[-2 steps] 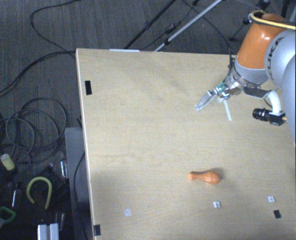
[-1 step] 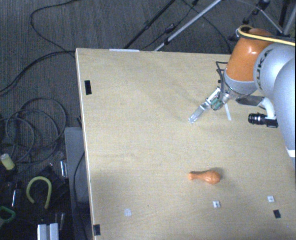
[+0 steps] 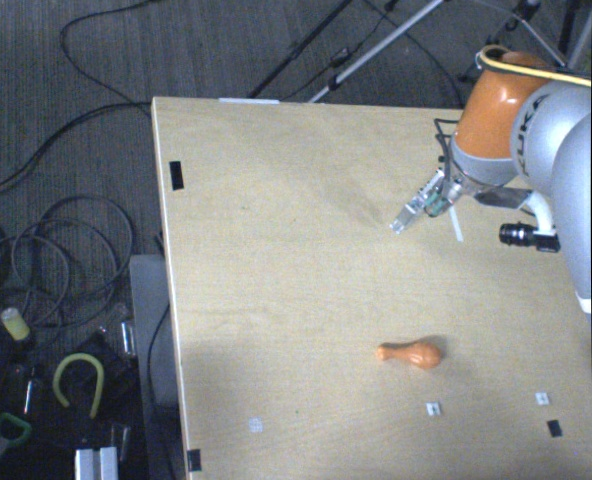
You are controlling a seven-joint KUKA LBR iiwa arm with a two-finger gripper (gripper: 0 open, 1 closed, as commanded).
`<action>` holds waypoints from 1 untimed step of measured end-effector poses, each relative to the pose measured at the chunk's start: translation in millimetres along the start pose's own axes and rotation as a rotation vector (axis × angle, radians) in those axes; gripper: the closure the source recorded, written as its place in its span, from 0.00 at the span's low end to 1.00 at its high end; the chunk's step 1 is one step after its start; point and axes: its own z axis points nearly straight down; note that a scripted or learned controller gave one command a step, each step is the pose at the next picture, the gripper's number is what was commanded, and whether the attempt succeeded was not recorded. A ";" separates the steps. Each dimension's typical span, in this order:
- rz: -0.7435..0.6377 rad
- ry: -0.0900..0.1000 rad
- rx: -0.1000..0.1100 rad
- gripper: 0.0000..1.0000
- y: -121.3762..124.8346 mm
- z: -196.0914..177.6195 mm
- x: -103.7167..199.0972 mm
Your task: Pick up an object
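Observation:
A small orange object (image 3: pixel 412 354), shaped like a gourd with a narrow neck pointing left, lies on the tan board (image 3: pixel 276 268) toward the front right. My gripper (image 3: pixel 427 228) hangs at the right side of the board, well behind the orange object and apart from it. Its two fingers are spread, one metallic finger (image 3: pixel 404 218) slanting down-left and a thin pale one to its right. The gripper is open with nothing between the fingers. The grey arm with its orange band (image 3: pixel 496 108) reaches in from the right.
Small markers (image 3: pixel 433 408) sit near the board's front right corner and a black tag (image 3: pixel 176 175) near its left edge. Off the board's left side lie coiled cables (image 3: pixel 56 258) and tools on the carpet. Stand legs (image 3: pixel 396 28) cross behind the board.

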 end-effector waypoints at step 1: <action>0.171 0.002 0.000 1.00 20.1 -71.6 35.2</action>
